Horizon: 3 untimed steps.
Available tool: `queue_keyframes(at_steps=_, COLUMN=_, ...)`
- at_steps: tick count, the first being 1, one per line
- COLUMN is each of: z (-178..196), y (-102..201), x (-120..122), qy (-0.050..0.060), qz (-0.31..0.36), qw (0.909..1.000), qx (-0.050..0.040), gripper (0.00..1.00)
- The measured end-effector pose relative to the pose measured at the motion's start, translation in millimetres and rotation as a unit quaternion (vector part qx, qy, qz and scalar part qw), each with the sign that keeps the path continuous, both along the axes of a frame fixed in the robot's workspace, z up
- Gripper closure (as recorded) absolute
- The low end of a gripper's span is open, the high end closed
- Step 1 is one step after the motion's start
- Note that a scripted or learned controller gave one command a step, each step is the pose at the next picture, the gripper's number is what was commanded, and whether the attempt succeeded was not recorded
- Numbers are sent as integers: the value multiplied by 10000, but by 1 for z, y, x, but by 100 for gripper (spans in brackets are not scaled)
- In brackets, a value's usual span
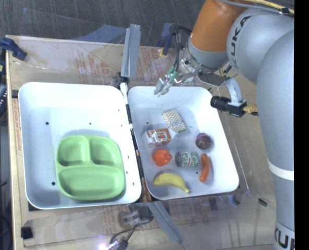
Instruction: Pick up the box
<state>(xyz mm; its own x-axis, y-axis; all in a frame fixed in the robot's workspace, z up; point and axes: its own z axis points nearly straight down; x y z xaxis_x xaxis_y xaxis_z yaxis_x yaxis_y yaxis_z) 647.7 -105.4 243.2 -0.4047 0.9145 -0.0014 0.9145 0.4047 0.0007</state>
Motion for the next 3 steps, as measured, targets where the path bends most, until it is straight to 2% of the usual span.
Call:
queue_keyframes(at_steps=1, z=0, y=0, x=0, qy=3, qz=-2, qw=10000, qx=0, gripper=0)
queue_keyframes(at_steps=2, z=-57, y=-64, x=3, qy=24, qz=-257, qw=9997, qx=1, gripper=0)
queue_keyframes(at_steps=3, z=-149, y=-103, x=-10, qy=-10, qz=274, qw=9996, qx=-5, gripper=0)
